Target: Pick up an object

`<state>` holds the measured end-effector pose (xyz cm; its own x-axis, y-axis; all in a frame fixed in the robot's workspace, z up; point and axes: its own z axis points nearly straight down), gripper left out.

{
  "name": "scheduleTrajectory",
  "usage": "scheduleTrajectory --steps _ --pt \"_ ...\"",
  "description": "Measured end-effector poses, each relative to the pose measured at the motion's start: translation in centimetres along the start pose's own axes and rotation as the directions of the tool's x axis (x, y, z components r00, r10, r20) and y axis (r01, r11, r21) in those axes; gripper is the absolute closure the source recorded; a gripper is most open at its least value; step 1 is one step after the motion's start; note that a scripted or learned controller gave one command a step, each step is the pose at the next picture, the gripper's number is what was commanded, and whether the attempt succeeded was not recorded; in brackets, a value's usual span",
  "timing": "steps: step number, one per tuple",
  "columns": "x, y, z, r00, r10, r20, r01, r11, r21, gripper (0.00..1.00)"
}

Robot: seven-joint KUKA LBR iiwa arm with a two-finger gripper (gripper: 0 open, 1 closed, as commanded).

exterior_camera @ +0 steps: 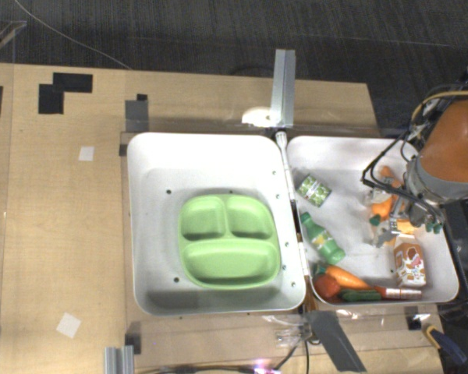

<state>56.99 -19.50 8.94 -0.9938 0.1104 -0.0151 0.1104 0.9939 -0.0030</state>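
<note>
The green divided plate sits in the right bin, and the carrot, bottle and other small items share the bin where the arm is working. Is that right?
Not quite. The camera view shows the green divided plate in the left bin, not the right. The rest holds: the carrot, the bottle and the other small items lie in the right bin, where the gripper is working.

Two white bins sit side by side on the counter (54, 248). The left bin (148, 287) holds a green divided tray (228, 238) at its centre. The right bin (335, 154) carries a green bottle (322, 240), a carrot (347, 276) at six o'clock and a small carton (409, 265). The gripper (386, 228) hangs at three o'clock, near the carton.
</note>
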Motion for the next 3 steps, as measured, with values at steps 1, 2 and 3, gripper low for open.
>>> scheduleTrajectory --steps 1,2,3 --pt "-2.4 4.6 0.0 0.995 -0.097 0.0 0.097 0.995 -0.004 0.0" --pt "4.5 8.7 -0.3 0.999 -0.048 0.001 0.048 0.999 -0.003 0.0" --pt "4.0 8.8 -1.7 0.998 -0.054 0.017 0.054 0.999 -0.003 1.0"
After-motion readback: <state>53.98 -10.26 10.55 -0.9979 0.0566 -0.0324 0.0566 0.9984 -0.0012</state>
